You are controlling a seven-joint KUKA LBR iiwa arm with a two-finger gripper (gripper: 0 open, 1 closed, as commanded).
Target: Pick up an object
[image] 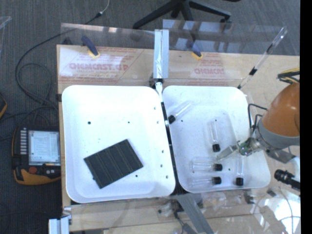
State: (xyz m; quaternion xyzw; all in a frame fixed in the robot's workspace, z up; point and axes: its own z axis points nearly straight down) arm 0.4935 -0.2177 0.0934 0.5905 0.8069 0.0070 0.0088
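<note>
Left white shallow plastic bin [73, 130]: dark ribbed rectangular panel [113, 163] flat, near front.

Right white shallow plastic bin [253, 111]: clear plastic tubes w/ black caps [214, 136] scattered, mostly front half.

Two-finger gripper [233, 151] low over right bin's front-right area, amid tubes; open or closed — can't tell, nothing seen gripped.

Grey arm w/ orange band [285, 113] in from right, angled down-left.

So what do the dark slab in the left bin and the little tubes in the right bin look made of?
Dark slab: matte, ribbed dark-grey surface, possibly rubber or foam; can't tell for certain. Tubes: clear, see-through, glass or plastic, with black caps.
</note>
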